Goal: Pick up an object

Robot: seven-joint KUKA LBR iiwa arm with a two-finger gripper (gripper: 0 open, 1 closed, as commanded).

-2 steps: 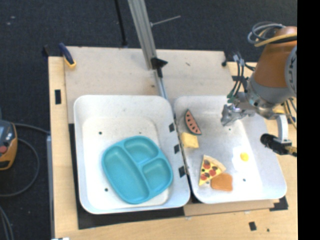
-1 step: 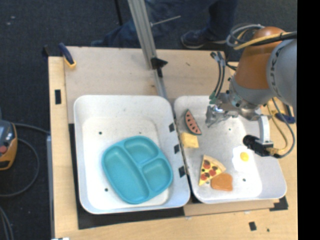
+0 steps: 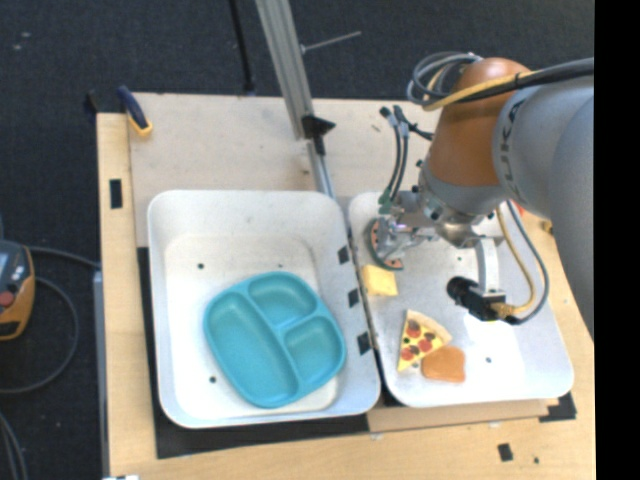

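Observation:
My gripper [image 3: 389, 246] hangs low over the far left part of the right bin [image 3: 520, 363], close to the wall between the two bins. Just in front of it, a small yellow block [image 3: 380, 282] lies on the bin floor, apart from the gripper. Nearer the front edge lies a toy pizza slice [image 3: 419, 338], with an orange rounded piece [image 3: 444, 366] touching its right side. The grey arm with its orange band [image 3: 475, 133] comes in from the right and hides the far end of this bin.
A blue divided plate [image 3: 275, 339] lies in the left bin [image 3: 190, 228], toward its front. A slanted metal post [image 3: 290, 68] rises from the bench behind the bins. A blue-and-yellow tool [image 3: 134, 110] sits at the bench's far left corner.

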